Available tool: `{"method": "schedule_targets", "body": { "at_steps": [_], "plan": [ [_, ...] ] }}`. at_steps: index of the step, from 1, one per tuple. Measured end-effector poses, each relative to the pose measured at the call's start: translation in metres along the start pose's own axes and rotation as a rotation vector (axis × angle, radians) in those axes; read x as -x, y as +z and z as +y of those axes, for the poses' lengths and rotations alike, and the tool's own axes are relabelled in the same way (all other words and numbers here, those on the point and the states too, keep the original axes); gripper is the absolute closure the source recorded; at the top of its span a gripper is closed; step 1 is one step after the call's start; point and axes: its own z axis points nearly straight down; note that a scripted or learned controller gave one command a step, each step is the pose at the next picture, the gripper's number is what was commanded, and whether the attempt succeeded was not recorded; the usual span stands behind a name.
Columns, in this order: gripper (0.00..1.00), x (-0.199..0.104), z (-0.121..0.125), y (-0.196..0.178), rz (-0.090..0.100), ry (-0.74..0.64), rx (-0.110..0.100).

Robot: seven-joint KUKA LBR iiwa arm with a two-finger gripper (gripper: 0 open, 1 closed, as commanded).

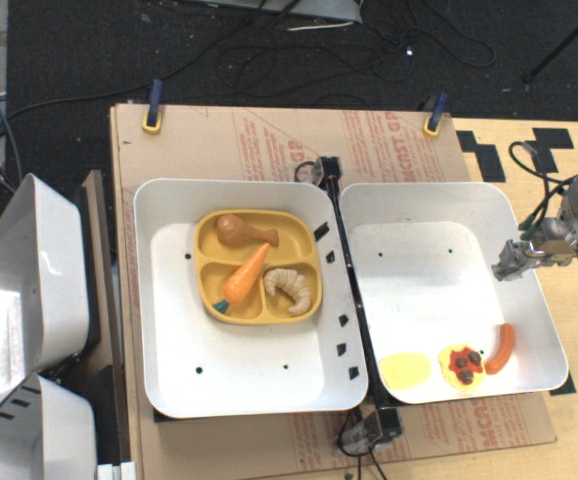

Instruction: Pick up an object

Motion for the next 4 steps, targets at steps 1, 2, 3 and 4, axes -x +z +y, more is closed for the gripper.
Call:
{"method": "schedule_targets", "body": {
  "at_steps": [1, 2, 3, 4],
  "plan": [
    [1.0, -0.062, 0.014, -0.001, 0.005, -0.006, -0.005],
    [1.0, -0.12, 0.026, 0.003, 0.005, -0.006, -0.006],
    [1.0, -0.171, 0.023, -0.001, 0.004, -0.005, -0.007],
    [1.0, -0.222, 0.037, -0.015, 0.005, -0.005, -0.003]
  ]
}}
